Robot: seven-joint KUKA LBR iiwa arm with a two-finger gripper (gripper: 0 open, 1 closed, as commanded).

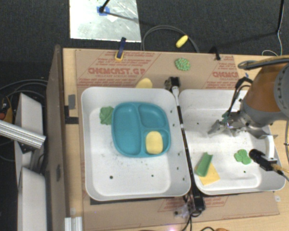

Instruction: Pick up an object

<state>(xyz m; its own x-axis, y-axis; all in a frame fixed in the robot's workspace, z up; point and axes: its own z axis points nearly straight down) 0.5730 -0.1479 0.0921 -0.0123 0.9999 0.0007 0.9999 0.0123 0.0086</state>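
My gripper (225, 127) hangs over the middle of the right bin (202, 105), open with nothing between its fingers. Below and to its left, a green and yellow sponge (206, 169) lies near the bin's front. A small green knobbly piece (241, 156) rests on the bin floor to the gripper's lower right. In the left bin (94, 143) sits a blue divided plate (137, 129) with a yellow lump (154, 142) in its lower right compartment. A green leafy piece (106, 114) touches the plate's left edge.
Behind the bins, on the cardboard, lie a green knobbly piece (182, 64), a yellow piece (144, 83) at the left bin's back rim and a yellow capsule (182, 41). A dark divider (180, 124) runs between the bins.
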